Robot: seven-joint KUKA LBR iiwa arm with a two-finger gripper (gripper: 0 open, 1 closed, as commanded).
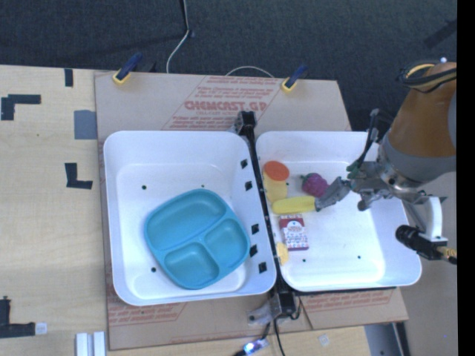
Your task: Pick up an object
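The end effector (326, 199) sits low inside the right bin (371, 269), its tip just beside the yellow block (295, 205); its opening state cannot be determined. A purple object (315, 183), an orange-capped yellow bottle (276, 178) and a red-and-white packet (295, 233) lie near the yellow block.

Open floor along right bin (371, 273) front edge; yellow block (295, 205), purple piece (315, 183), red box (295, 233) crowding left edge.
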